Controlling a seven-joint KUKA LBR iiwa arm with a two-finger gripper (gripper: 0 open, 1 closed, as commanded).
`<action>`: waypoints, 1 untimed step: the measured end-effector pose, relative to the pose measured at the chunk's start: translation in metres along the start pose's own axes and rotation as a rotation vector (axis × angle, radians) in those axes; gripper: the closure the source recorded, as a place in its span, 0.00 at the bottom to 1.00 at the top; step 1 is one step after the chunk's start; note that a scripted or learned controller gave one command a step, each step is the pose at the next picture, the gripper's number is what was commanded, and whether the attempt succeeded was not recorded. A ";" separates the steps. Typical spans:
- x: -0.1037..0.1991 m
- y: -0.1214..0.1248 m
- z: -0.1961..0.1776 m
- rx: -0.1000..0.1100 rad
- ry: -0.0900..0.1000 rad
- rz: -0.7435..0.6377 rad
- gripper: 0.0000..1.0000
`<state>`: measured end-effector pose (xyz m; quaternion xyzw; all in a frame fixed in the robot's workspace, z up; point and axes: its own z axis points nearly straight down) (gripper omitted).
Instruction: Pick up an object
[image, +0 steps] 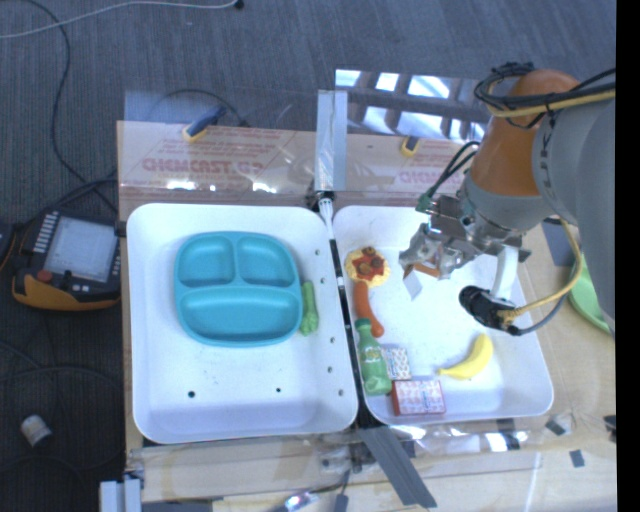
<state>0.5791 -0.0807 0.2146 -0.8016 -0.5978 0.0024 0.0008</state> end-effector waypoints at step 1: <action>0.000 -0.004 -0.062 -0.002 -0.002 -0.371 1.00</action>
